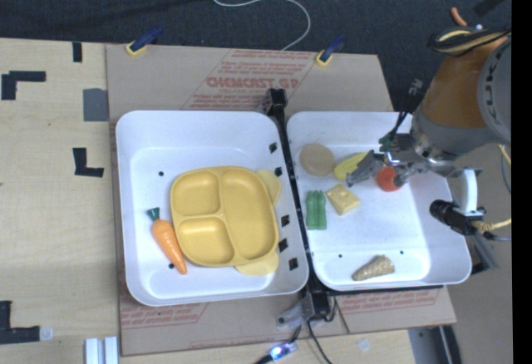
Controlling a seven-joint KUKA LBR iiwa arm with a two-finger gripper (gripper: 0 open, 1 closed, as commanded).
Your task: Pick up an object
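Note:
In the right bin [416, 246] lie a round tan biscuit [317, 159], a yellow banana-like piece [349, 164], a red tomato-like ball [388, 179], a pale cheese wedge [343, 201], a green block [316, 209] and a tan bread-like piece [373, 268]. My gripper [372, 171] hangs low over the bin's upper middle, right at the yellow piece and the red ball. Its dark body partly covers both. Whether either one is gripped does not show.
The left bin [137, 154] holds a yellow divided plate [223, 215] and an orange carrot [169, 243] beside it. The arm's orange band [457, 88] and grey wrist overhang the right bin's far right side. A black divider [287, 179] runs between the bins.

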